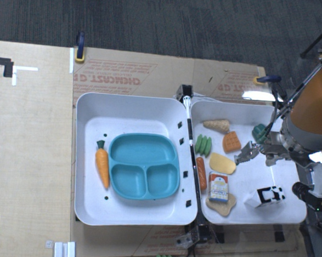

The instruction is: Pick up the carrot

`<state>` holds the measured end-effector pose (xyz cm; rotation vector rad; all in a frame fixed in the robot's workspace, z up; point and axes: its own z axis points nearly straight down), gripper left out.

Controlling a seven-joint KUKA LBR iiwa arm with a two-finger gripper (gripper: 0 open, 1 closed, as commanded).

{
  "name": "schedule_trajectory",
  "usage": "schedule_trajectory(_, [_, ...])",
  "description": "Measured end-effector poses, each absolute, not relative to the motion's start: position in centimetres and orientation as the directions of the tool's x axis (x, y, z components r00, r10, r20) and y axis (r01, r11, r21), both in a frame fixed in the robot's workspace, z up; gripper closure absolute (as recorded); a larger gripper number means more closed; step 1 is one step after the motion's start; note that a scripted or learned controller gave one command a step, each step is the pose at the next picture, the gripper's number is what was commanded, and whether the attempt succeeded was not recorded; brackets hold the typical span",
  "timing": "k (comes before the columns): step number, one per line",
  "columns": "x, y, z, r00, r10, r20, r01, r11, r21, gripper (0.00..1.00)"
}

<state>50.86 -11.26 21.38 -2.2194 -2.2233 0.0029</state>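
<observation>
Two shallow white bins sit side by side. The left white bin [82, 147] holds a teal three-compartment plastic plate [144, 166]. The orange toy carrot with a green top [102, 165] lies on the bin floor just beside the plate's left edge, its green end pointing to the far side.

The right white bin [287, 213] is crowded. It holds:
- a tan knobbly piece [216, 124]
- an orange waffle-patterned square [232, 141]
- a cluster of green pods [204, 145]
- a pale yellow oval piece [223, 163]
- a reddish sausage [202, 173] along the left wall
- a small printed carton [218, 188]
- a tan bread-like slice [222, 206]
- a dark teal lump [258, 131] near the far wall

The bins rest on a brown cardboard sheet with red print [115, 72], which lies on a pale wooden bench [24, 154]. Blue clamps [80, 45] grip the sheet's far edge. Dark grey carpet [158, 18] lies beyond.

The grey arm with its orange band [315, 103] reaches in from the right over the right bin. The gripper [244, 155] points leftward, near the yellow oval and the waffle square, and is well apart from the carrot. Whether it is spread or closed cannot be told.
</observation>
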Motion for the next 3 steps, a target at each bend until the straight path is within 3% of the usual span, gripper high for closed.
schedule_trajectory(1, [49.1, -6.9, 19.1, -0.086, 0.996, 0.0, 0.996, 0.086, -0.002, 0.0])
schedule_trajectory(2, [55.5, -10.0, 13.0, -0.097, 0.995, -0.002, 0.995, 0.097, -0.001, 0.0])
schedule_trajectory(3, [61.6, -12.7, 9.1, 0.27, 0.963, -0.003, 0.963, -0.27, -0.002, 0.0])
